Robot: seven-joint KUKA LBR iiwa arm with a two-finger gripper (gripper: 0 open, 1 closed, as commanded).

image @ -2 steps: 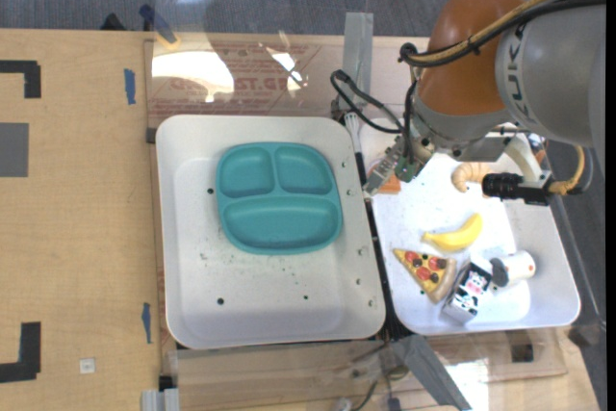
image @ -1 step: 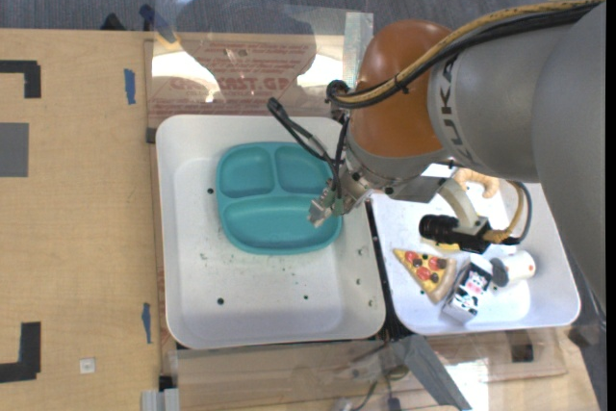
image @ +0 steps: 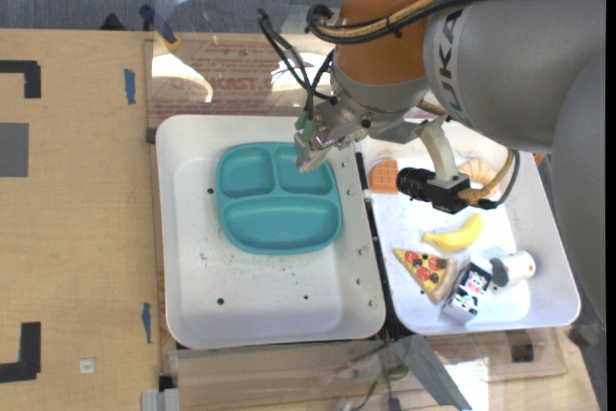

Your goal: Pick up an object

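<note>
The teal plastic divided tray (image: 279,202) lies in the left white bin (image: 183,236), directly under the gripper (image: 311,157), whose tip sits at the tray's upper right compartment by the rim. I can't make out its opening, nor anything held.

A broad, shallow tray like that looks awkward; a pinch on the thin rim could slip, or tip it against the bin wall.

Off to the gripper's right, in the other bin (image: 553,303), lie a yellow banana (image: 455,233), a pizza slice (image: 426,269) and a small cow-patterned carton (image: 470,290).

The grey arm (image: 500,43) leans in steeply, wrist pointing down.
</note>
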